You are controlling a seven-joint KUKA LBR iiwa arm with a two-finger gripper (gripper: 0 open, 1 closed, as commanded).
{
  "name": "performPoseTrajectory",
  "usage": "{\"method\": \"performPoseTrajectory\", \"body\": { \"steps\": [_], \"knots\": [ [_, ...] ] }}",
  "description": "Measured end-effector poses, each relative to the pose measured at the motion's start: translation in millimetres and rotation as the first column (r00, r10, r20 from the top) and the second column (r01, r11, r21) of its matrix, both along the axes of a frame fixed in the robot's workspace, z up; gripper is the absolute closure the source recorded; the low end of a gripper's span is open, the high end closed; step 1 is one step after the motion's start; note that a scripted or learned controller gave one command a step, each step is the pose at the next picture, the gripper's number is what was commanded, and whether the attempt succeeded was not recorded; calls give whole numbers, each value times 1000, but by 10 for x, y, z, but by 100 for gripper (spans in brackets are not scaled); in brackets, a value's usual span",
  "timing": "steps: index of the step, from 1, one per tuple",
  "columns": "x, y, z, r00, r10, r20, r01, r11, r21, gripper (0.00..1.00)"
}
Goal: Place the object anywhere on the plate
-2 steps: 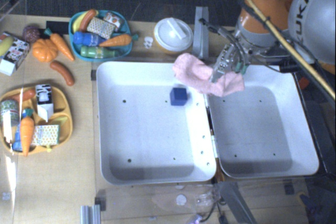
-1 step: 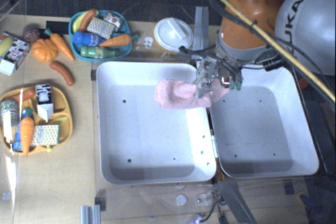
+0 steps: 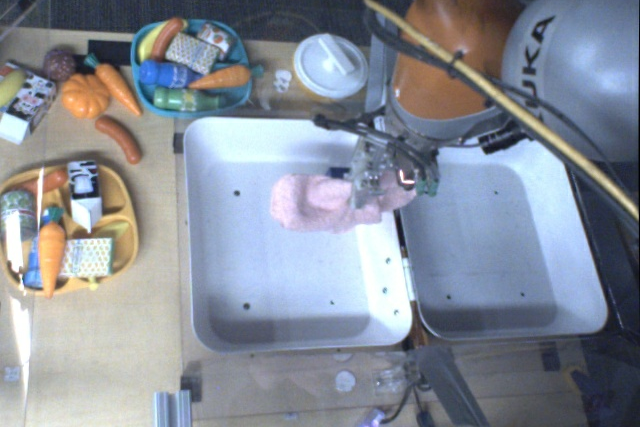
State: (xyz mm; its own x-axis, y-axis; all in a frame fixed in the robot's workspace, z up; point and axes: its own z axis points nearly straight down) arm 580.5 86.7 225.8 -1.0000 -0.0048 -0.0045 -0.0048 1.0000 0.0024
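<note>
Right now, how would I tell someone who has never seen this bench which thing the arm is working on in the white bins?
Start at the two white bins; take the left bin. Near its upper right, by the wall shared with the right bin, lies a soft pale pink plate, with the gripper over its right end. It is the only pink item, and the one thing lying inside that bin; the colourful toy food sits outside, on the wooden bench.

Arm (image 3: 570,45): rounded grey shell, black "KUKA" lettering on the side. Glossy orange band (image 3: 455,30) above the wrist. Yellowish cable (image 3: 480,80) runs diagonally across it. Hand (image 3: 385,177): small, dark metal, thin black wires.
</note>
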Motion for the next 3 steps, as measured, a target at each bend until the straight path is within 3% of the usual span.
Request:
{"method": "performPoseTrajectory", "body": {
  "steps": [2,3],
  "knots": [
    [-435,898,-20,1000,-1,-1,1,1000,0,100],
    [-434,897,-20,1000,-2,-1,2,1000,0,0]
  ]
}}
